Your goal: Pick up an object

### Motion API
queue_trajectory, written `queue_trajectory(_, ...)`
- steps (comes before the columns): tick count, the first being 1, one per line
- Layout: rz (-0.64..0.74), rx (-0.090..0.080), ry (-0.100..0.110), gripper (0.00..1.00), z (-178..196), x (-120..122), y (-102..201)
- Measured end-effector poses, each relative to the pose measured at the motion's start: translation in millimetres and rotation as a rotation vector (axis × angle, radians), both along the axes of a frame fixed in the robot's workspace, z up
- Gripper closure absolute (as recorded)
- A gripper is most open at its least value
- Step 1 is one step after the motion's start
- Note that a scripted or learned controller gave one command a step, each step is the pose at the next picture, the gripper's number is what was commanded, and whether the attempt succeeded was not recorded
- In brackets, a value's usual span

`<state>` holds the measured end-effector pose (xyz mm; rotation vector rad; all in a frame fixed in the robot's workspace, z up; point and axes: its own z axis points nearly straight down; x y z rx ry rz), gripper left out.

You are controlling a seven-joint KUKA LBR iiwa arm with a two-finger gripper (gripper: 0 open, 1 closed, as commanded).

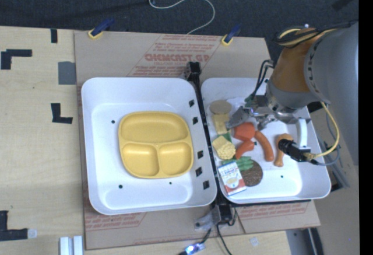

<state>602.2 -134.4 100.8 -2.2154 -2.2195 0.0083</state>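
Food clutter crowding rt bin

The surface is seen from one fixed camera set above it, angled down at a slant, with both white bins framed side by side and the arm entering from the right.

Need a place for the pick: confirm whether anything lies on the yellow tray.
No. The yellow tray sits alone in the left bin, all three compartments bare; the toy food lies in the right bin.
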Motion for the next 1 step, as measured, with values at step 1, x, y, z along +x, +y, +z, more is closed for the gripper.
queue_trajectory(1,0.0,-0.001,-0.005,0.0,-16.9,-0.1,0.8)
